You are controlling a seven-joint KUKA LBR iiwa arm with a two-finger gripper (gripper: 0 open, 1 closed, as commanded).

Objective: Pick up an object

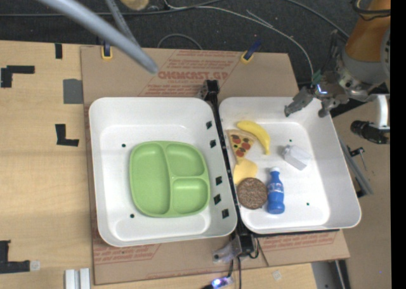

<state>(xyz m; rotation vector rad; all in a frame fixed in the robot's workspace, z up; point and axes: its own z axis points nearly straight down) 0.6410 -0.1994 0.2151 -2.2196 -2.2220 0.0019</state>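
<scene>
The gripper (307,105) hung over the far right corner of the right bin (330,173), its two fingers spread apart with nothing between them, one (293,106) reaching toward the bin's middle and the other (325,109) near the right wall. Nearest it in the bin lay a small grey block (295,156), a likely target: it looked stiff and light, with flat faces that should take a pinch across its short sides without slipping. Farther left a toy banana (255,134) curved beside a pizza slice (240,144); the banana looked smooth and rounded, probably best gripped across the middle of its curve, while the slice lay thin and flat and would be awkward to get fingers under. Toward the near edge stood a blue bottle (275,191) lying just beside a brown cookie (252,193) that touched a yellow piece (245,170); the bottle's round body might roll or slide out of a pinch. The left bin (108,154) held a green divided plate (169,177), broad and low, a poor fit for this claw.
</scene>
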